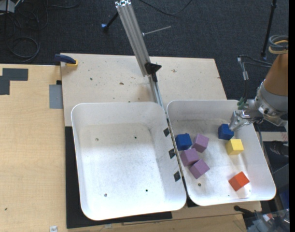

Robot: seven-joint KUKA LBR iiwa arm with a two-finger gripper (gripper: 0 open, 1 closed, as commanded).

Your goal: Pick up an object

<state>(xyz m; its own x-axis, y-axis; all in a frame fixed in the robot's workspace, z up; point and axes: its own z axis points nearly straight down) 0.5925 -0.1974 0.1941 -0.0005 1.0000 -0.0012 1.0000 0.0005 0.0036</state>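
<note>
The right bin holds several small blocks. A dark blue block sits near the bin's right side, and my gripper is directly at its upper right edge, touching or nearly touching it. Whether the block is gripped cannot be told. A yellow cube lies just below that block. An orange-red cube rests near the bin's front right corner. Toward the bin's left side are a blue cube and three purple cubes.
The left bin stands beside the right one, sharing a divider with black clips. A slanted aluminium post rises behind the bins. A blue-and-yellow clamp lies on the bench's far left corner.
</note>
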